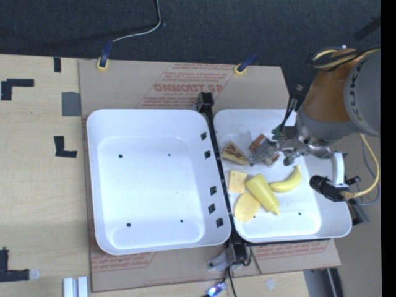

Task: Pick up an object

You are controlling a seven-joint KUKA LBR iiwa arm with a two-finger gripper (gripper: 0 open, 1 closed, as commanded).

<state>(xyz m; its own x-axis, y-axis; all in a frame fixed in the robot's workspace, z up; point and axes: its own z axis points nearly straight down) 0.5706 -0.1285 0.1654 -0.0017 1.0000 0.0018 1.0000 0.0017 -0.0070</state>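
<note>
Two white bins sit side by side on a brown cardboard sheet [179,85] laid over a pale wooden bench [37,184]; dark cloth [74,11] lies beyond the sheet. The right bin [309,228] holds a banana [288,181], a yellow bottle [263,192], a cheese slice [237,181] and a sandwich wedge [234,153]. Above the banana, the gripper [267,150] is closed around a small brown block [258,145]. The left bin [148,178] lies left of the sandwich wedge.

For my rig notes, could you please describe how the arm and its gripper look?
The arm is grey with a broad orange band above the wrist. Yellow cables loop over it, and another trails at its side. The gripper is a compact dark and metallic assembly.
</note>
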